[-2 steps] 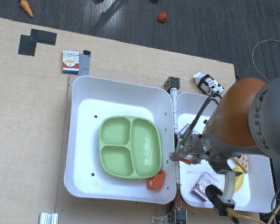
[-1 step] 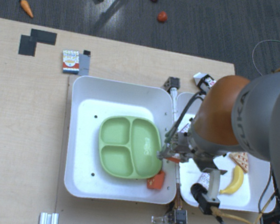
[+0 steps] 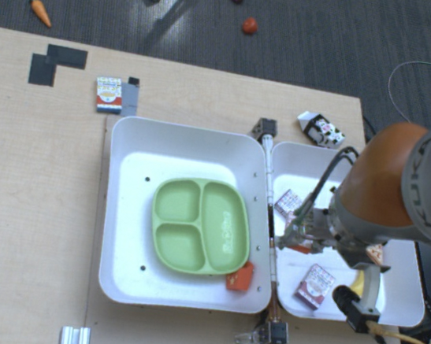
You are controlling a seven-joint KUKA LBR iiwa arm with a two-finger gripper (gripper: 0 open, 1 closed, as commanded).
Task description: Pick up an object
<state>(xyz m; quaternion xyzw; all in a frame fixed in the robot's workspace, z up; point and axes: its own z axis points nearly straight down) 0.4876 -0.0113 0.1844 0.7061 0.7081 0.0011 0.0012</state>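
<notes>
Dark grey carpet across top of frame, thin cable looping at upper right. Light wooden bench fills lower left.

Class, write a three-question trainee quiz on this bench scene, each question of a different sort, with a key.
1. True or false: the pale green three-compartment plastic tray lies in the right white bin.
2. The small orange-red toy touches the tray's: A) far edge B) near right corner C) left edge
3. Fill in: the small red-and-white carton lies in the ____ bin.

Key: 1 false; 2 B; 3 right
</notes>
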